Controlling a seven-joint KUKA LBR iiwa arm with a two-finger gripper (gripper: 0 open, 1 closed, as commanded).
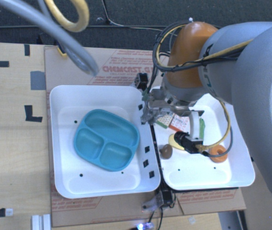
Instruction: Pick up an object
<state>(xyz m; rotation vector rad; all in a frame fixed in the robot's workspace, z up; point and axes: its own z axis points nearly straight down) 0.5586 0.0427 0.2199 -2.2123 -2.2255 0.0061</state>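
My gripper [151, 113] hangs low over the right bin [212, 178], near its left wall and close to the divider between the bins. Just under and to the right of it lies a flat packet [173, 123] with red, white and green print. A small brown lump [166, 151] rests in front of the gripper by the left wall. A green stick [201, 129] lies to the right of the packet. An orange round thing [218, 153] sits further right. A yellow piece [176, 139] peeks out by the packet, partly hidden by the wrist.
The left bin [64, 143] holds a blue divided plate [106, 139] in its middle. The grey arm with its orange band [193, 47] covers the back and right of the right bin. Cardboard and a wooden bench surround the bins.
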